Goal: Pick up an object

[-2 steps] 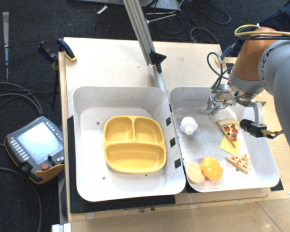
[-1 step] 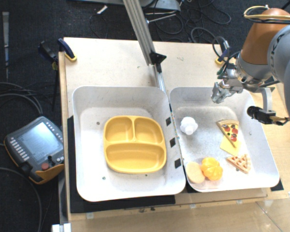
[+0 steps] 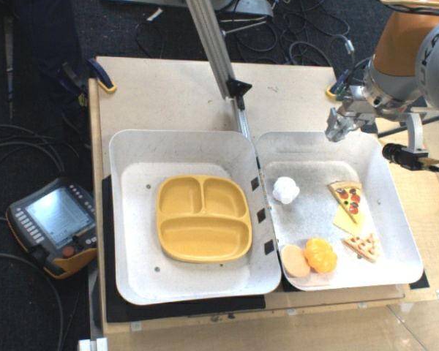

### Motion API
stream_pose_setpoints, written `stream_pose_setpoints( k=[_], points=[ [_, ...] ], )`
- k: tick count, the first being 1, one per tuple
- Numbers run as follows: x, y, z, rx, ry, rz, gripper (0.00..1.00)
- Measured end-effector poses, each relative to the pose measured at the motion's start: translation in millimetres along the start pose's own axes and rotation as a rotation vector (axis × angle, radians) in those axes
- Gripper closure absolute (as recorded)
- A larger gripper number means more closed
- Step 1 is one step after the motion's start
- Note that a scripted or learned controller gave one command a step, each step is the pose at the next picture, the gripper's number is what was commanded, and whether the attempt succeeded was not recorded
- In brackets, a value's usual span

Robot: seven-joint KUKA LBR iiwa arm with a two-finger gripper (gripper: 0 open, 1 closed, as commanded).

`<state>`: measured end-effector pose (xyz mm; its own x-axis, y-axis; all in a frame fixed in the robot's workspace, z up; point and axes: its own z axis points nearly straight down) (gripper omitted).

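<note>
Down at the front edge of the right bin (image 3: 395, 189) sit the closest bits: a pale peach egg-shaped thing (image 3: 295, 261) touching an orange pepper-looking toy (image 3: 320, 254), with a little waffle piece (image 3: 361, 246) just beside them. The gripper (image 3: 339, 129) hangs over the far rim of that same bin, up near its back edge, and nothing's between its fingers. Honestly can't tell from this angle if it's spread or closed, too small and seen from above. Working out from there, the nearest candidate looks like the white ball-ish object (image 3: 285, 189), which lies toward the camera and off to the left of the gripper, close to the wall shared with the left bin (image 3: 132, 196). It's roundish, so no real long axis to line up with, looks lumpy and soft, plain white against a white floor. The pizza slice (image 3: 347, 196) is about as near, more straight toward the camera, its point aimed forward, lying flat with a yellow cheese wedge (image 3: 349, 218) touching it. My guess is flat stuff will be harder to grab. Over in the left bin there's a yellow divided plate (image 3: 203, 219), well apart from the arm.
</note>
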<state>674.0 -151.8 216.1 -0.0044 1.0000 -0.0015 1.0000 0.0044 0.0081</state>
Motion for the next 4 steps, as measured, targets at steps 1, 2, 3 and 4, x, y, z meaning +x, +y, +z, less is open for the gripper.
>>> stream_pose_setpoints(
  k=[1, 2, 3, 4],
  points=[
    [0.6, 0.3, 14.1, 0.008, 0.000, 0.001, 1.00],
    [42.4, -21.3, -0.7, 0.008, 0.002, -0.001, 1.00],
    [84.2, -36.5, -8.5, 0.009, 0.003, -0.002, 1.00],
    [133.5, -64.7, -1.8, 0.011, 0.004, -0.003, 1.00]
  ],
)
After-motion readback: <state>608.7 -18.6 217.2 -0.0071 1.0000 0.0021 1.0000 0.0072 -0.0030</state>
